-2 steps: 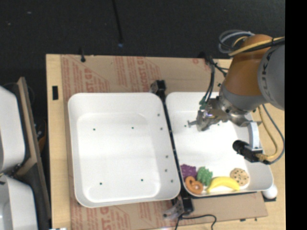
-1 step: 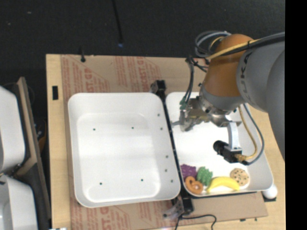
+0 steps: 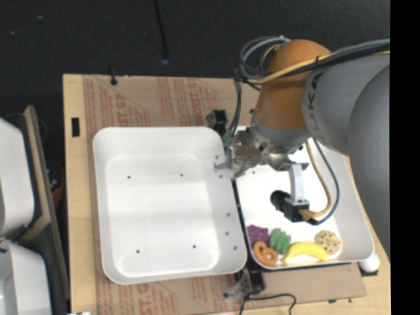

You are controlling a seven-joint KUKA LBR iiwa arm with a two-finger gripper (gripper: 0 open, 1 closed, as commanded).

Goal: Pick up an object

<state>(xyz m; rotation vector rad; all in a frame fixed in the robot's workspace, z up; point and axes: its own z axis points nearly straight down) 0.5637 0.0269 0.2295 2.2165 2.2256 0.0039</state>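
Nearest, along the right bin's [image 3: 351,195] front edge, the pickable things lie bunched: purple grapes [image 3: 258,233], a pretzel [image 3: 266,253], a green piece [image 3: 280,239], a banana [image 3: 304,252] and a cookie [image 3: 328,242]. Farther back, the gripper [image 3: 231,159] hangs over the seam between that bin and the left bin [image 3: 161,202], well apart from them; how far it is open I cannot tell, and nothing shows in it. A good pick likely means travelling to the front corner and dropping on the cookie, the least crowded.

Dark floor [image 3: 131,25] behind and left of the tool. Pale wooden bench [image 3: 82,195] topped with printed brown cardboard [image 3: 157,104] below it. White furniture edges [image 3: 13,176] far left.
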